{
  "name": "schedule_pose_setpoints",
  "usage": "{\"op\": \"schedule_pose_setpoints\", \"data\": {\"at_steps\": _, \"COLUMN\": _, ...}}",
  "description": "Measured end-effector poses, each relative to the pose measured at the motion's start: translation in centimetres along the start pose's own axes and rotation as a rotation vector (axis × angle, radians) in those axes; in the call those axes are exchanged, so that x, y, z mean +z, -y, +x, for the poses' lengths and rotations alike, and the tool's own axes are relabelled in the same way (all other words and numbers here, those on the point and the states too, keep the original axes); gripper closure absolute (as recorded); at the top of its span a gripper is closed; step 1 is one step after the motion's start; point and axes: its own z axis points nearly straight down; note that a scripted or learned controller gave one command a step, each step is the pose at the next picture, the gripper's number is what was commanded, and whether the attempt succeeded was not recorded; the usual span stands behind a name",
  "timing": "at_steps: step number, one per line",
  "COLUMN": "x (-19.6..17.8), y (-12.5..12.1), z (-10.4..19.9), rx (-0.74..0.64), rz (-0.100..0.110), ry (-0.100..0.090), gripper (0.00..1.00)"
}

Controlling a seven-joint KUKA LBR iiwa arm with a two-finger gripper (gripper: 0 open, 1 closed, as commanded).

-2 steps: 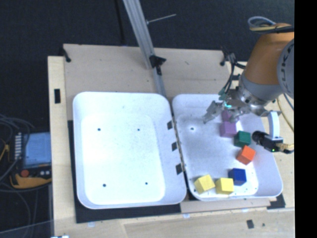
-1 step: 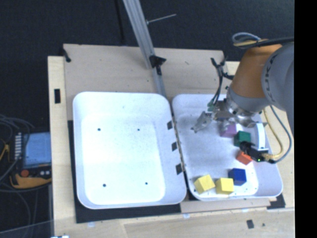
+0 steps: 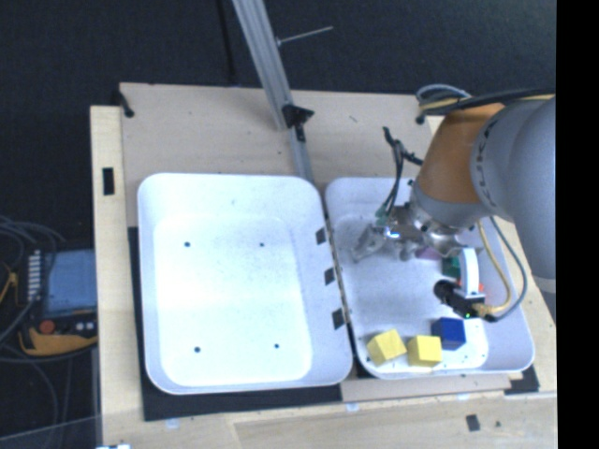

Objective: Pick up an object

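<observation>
Camera view: arm (image 3: 496,171) comes in from the right, orange band above the wrist, and hangs over the right bin (image 3: 374,204). Gripper (image 3: 374,241) sits low over the upper-left part of that bin, pointed toward the divider between the two bins. Can't tell how the gripper is set from this angle; the metal bits blur together, and nothing is visibly in it. Candidate objects are bunched along the right bin's near edge: yellow block (image 3: 386,347), second yellow block (image 3: 425,350) just beside it, blue block (image 3: 450,331) just behind and right of that one. All three are well apart from the gripper, so my read is that no pick is in progress on them. Probably they sit there because the bin floor slopes or earlier drops landed there, but that's a guess. Some green and pink shows under the wrist, partly hidden; could be another object, could be hardware, can't say. Left bin (image 3: 229,279) has only a few dark specks on its floor. A slanted metal pole (image 3: 267,54) stands behind the bins. Next move likely needs a reposition toward the near edge.
</observation>
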Motion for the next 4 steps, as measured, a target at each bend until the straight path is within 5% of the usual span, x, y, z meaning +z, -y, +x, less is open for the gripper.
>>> {"op": "schedule_pose_setpoints", "data": {"at_steps": 1, "x": 1.8, "y": -0.1, "z": -0.1, "rx": 0.002, "rz": -0.004, "ry": 0.001, "gripper": 0.00}}
{"op": "schedule_pose_setpoints", "data": {"at_steps": 2, "x": 0.5, "y": -0.1, "z": -0.3, "rx": 0.008, "rz": -0.009, "ry": 0.001, "gripper": 1.00}}
{"op": "schedule_pose_setpoints", "data": {"at_steps": 4, "x": -9.8, "y": -1.6, "z": -0.2, "rx": -0.002, "rz": -0.010, "ry": 0.001, "gripper": 1.00}}
